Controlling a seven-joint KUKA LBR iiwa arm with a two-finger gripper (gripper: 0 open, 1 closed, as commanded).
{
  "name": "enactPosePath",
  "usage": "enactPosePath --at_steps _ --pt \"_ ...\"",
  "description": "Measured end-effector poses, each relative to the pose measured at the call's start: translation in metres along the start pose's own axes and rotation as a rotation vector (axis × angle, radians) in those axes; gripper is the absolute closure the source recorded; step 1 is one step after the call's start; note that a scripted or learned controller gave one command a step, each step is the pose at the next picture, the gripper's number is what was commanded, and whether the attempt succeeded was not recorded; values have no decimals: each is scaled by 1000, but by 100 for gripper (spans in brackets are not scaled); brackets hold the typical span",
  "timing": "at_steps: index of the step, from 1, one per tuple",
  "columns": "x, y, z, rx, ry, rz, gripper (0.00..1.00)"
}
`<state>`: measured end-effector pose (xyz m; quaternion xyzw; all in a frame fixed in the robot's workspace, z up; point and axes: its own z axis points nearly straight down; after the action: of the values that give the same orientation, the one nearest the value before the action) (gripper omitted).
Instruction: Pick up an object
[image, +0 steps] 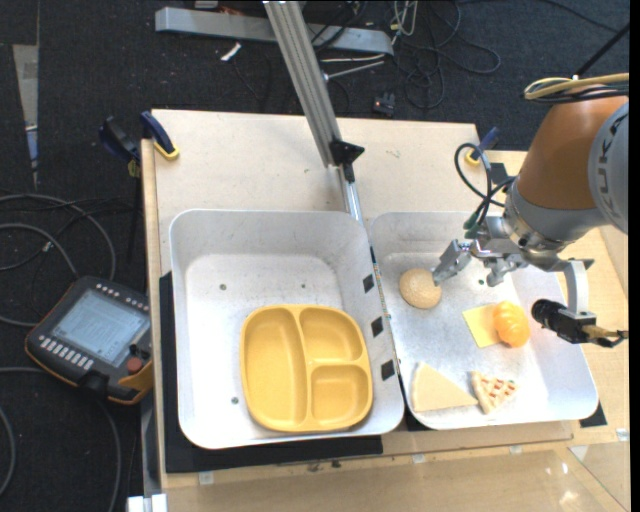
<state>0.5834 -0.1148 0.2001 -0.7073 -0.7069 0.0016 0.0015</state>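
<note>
- Camera view puts the arm (575, 160) at the right edge, and its upper part runs out of frame, so I cannot see past the orange band.
- I see the gripper (478, 258) low over the back of the right bin (570, 395). Its fingers (450, 262) look spread apart, with nothing between them, though the metal parts blur together against the white bin floor.
- Just left of the fingers, near but apart from them, lies a round tan bun-like piece (420, 289) on the right bin's floor.
- Nearer the front I make out a yellow slice (480, 326) with an orange piece (511, 325) touching its right side, partly over it.
- At the front edge sit a pale wedge (440, 389) and, just beside it, a small pizza-like piece (494, 391); whether they touch I cannot tell.
- The left bin (200, 260) holds a yellow divided tray (305, 368) with three compartments.
- A grey slanted pole (310, 85) crosses the desk (250, 160) and ends at the seam between the bins, covering part of the rim there.
- A black fitting (565, 320) on the arm hangs over the right bin's right side.
- A handheld pendant (90, 335) lies on the floor at left, among cables.
</note>
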Motion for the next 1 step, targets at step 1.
enactPosePath --at_steps 1 --pt "5 -5 63 3 1 0 0"
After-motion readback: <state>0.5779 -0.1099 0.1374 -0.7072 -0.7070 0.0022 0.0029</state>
